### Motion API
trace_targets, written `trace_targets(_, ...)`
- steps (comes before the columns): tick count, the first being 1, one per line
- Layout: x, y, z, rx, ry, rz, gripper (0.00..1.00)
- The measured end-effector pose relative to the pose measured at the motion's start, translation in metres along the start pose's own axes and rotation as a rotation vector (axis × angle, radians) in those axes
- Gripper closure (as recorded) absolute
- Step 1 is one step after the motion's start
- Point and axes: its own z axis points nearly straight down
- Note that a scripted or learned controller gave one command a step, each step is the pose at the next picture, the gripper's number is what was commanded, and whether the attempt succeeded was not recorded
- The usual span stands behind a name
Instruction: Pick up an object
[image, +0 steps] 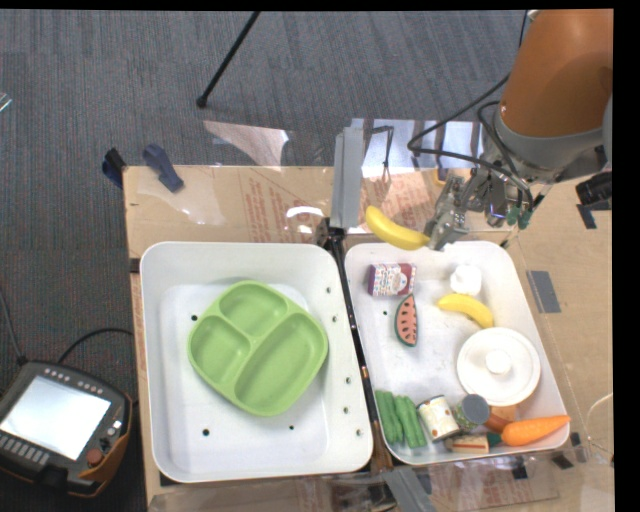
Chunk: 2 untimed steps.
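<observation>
My gripper (440, 236) hangs over the far rim of the right bin (530, 300), with the orange-banded wrist above it at the upper right. A yellow banana (393, 230) sticks out to the left from the fingertips, which are closed on its right end. The banana is raised over the bin's far edge. A second banana (466, 308), a watermelon slice (406, 320), a purple and white carton (388, 279) and a small white piece (465, 278) lie in the right bin below the gripper.
The right bin's near half holds a white bowl (498, 365), green beans (400, 418), a can (437, 418) and a carrot (535, 430). A green divided plate (258, 347) lies in the left bin (160, 300). Cables hang by the wrist.
</observation>
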Motion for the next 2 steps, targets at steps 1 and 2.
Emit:
trace_targets(1, -0.001, 0.001, -0.010, -0.001, -0.003, -0.003, 1.00)
trace_targets(2, 0.033, 0.036, 0.134, -0.001, 0.009, -0.311, 1.00)
